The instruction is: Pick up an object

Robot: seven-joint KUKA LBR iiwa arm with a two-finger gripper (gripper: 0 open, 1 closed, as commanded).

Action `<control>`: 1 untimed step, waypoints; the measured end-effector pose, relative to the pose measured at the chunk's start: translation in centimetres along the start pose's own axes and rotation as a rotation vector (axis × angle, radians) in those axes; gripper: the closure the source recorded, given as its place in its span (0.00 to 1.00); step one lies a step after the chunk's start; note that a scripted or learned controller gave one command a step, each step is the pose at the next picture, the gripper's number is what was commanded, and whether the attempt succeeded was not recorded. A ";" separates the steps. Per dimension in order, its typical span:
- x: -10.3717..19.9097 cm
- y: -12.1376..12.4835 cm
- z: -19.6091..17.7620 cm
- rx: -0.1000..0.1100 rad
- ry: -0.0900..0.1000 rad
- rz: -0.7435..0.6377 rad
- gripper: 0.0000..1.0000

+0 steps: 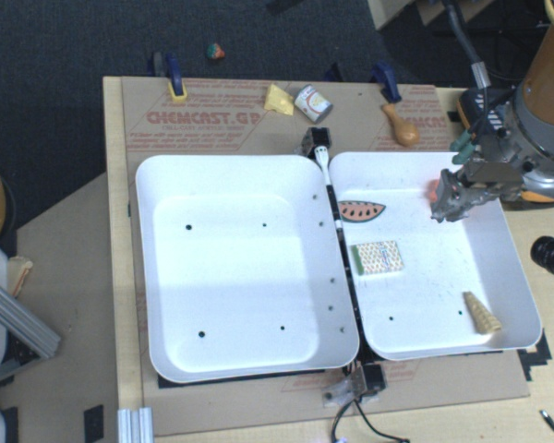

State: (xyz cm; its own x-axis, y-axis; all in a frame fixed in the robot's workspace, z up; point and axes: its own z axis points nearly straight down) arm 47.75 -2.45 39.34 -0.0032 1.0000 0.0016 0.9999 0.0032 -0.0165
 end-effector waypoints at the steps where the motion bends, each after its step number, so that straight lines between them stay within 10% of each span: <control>1: 6.7 0.2 6.7 -0.007 0.000 -0.003 1.00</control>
State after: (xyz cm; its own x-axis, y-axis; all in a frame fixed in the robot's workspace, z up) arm 47.86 4.24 32.63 -0.0065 1.0000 0.0013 0.9999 0.0065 -0.0092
